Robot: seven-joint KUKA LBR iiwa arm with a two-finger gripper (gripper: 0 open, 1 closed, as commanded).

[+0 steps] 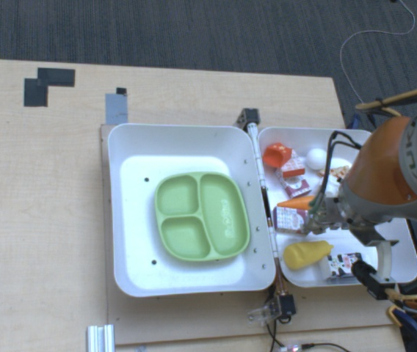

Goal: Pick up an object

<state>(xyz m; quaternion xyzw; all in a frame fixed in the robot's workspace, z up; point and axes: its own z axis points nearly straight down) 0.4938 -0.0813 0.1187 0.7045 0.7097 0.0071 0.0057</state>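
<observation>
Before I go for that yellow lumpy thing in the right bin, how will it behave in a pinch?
The yellow object looks rounded and glossy, so it may slip sideways out of a pinch. Its tapered, pear-like shape lying on its side suggests it could roll or pivot if nudged. It sits near the bin's front wall beside a small printed packet, which may crowd the approach.

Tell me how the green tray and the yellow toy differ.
The green tray lies alone in the left bin; the yellow toy lies among other small items in the right bin. The tray is far larger than the toy. The tray is flat with three compartments; the toy is a rounded lump. The gripper is beside the toy, well away from the tray. Both rest on a bin floor.
</observation>
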